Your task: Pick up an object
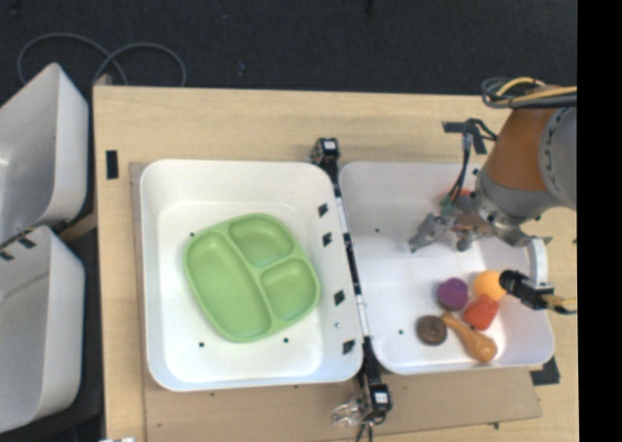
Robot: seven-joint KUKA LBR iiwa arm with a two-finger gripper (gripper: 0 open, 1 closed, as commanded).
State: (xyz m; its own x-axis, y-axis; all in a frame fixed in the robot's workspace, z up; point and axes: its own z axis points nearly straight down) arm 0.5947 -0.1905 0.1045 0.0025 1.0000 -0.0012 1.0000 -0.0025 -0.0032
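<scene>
Wooden bench, two bins; gripper spread wide, holding nothing, above-left of the purple ball in right bin. Probably descend centred on it, avoid neighbours.

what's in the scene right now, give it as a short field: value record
left bin: white, holds a green divided plate
right bin: white, holds small objects in its lower right part
objects: purple ball, orange ball, red piece, brown round piece, tan elongated piece
arm: grey with orange band, reaching over the right bin
gripper: above bare bin floor, up and left of the objects, nothing seen between its fingers
</scene>
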